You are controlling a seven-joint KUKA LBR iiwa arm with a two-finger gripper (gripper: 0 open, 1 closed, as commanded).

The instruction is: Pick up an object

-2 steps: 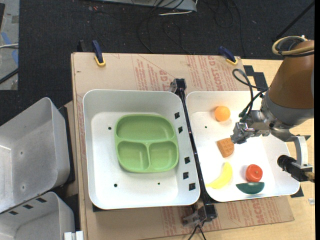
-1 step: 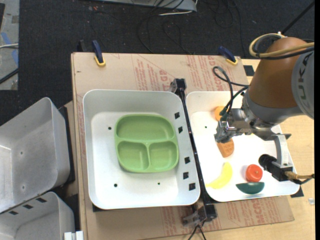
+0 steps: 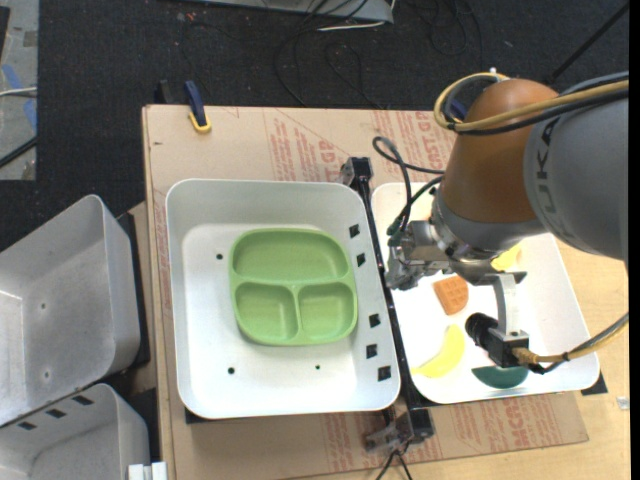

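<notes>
Gripper (image 3: 410, 258) hangs over right bin (image 3: 575, 298), left edge; grip state can't be told. Orange waffle piece (image 3: 451, 294) just beside it, yellow banana (image 3: 443, 353) nearer front. Approach step, I judge; next: line up over one, descend.

Smooth matt pale-green plastic divided tray (image 3: 294, 286) in glossy white plastic bin (image 3: 190, 268), on a rough brown cardboard-covered tabletop (image 3: 290, 138), arm's orange band (image 3: 495, 158) glossy.
</notes>
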